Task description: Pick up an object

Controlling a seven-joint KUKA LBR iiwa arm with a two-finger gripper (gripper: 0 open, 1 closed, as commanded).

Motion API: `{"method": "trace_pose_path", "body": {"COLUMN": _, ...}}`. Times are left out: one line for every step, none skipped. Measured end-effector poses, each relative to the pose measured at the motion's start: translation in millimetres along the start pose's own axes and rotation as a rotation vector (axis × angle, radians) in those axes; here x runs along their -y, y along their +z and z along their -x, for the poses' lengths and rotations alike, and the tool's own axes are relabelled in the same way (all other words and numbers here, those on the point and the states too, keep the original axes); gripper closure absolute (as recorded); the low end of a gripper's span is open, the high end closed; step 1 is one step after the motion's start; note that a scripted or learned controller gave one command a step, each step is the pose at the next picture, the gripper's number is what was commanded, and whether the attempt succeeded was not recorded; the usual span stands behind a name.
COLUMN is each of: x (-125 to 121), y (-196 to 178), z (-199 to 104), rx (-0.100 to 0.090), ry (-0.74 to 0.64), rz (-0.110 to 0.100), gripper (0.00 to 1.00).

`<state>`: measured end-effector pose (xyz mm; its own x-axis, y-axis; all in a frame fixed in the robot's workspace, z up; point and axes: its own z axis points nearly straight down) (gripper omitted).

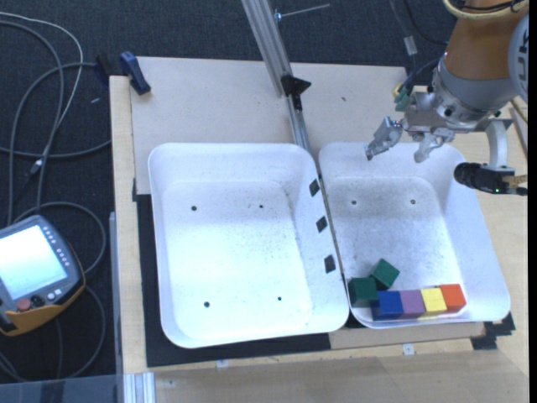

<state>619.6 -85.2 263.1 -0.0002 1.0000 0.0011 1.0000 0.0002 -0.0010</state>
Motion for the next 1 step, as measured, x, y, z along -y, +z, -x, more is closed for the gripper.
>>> {"method": "trace_pose_path", "body": {"x": 66.5, "y": 66.3, "z": -30.4, "rx": -0.003, "ry": 0.0, "rz": -0.011, "gripper": 0.0}}
